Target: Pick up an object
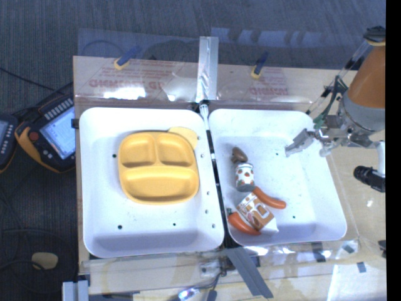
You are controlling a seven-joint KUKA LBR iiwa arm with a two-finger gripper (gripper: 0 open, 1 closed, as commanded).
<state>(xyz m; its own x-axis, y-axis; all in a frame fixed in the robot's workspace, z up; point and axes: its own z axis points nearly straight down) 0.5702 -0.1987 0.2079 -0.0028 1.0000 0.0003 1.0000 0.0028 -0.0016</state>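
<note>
My gripper (311, 147) hangs over the far right part of the right bin (313, 187), below the arm's orange band. Its fingers stand apart and open, with nothing between them. To its left and lower in the bin lies a cluster of objects: a small brown piece (238, 154), a little brown-and-white can (245, 176), an orange sausage (270, 200), a printed carton (257, 212) and a red-orange sausage (242, 225). The gripper is well apart from all of them.
The left bin (100, 224) holds a yellow divided tray (159, 167) with a pale yellow piece (183, 132) peeking out behind it. A metal divider (207, 68) stands at the back between the bins. A handheld pendant (50, 133) lies off the bench at left.
</note>
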